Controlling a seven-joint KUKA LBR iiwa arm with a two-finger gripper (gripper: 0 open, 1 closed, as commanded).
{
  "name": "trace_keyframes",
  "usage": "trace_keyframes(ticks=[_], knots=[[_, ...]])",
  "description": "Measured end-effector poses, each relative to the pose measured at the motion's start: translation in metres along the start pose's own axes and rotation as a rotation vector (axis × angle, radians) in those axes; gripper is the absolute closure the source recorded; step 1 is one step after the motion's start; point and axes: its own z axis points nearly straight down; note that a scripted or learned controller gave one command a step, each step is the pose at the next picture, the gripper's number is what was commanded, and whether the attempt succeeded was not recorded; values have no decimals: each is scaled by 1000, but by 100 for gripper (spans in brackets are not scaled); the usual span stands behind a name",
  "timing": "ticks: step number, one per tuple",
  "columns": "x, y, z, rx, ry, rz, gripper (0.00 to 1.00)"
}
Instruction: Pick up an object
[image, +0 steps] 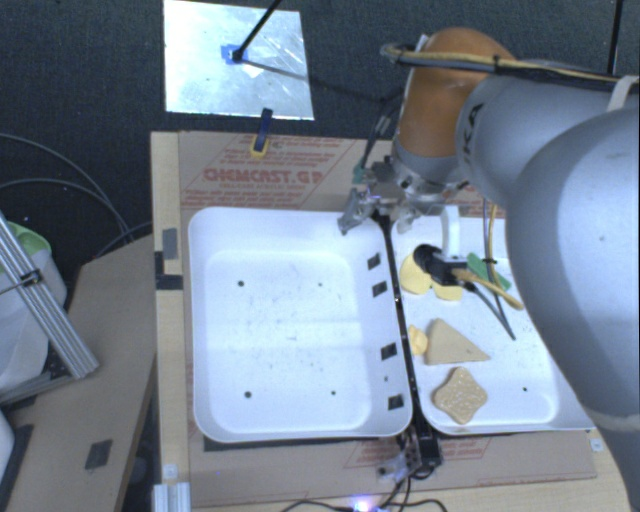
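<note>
The gripper hangs at 12 o'clock over the bins' divider; fingers' state I cannot tell. Triangular wedge lies at 4 o'clock.

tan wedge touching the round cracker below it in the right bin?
Apart. The camera view shows a strip of white bin floor between the tan wedge and the round cracker.

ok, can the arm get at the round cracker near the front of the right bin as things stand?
Probably yes. The round cracker lies flat and apart from the tan wedge beside it, nothing on top, and the pincer hangs over the same bin's far end.
</note>
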Motion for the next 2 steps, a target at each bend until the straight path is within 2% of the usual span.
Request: trace_keyframes(ticks=[1,2], knots=[[-11,-39,-42,2,-1,10,0],[26,-53,-160,-11,1,1,0]])
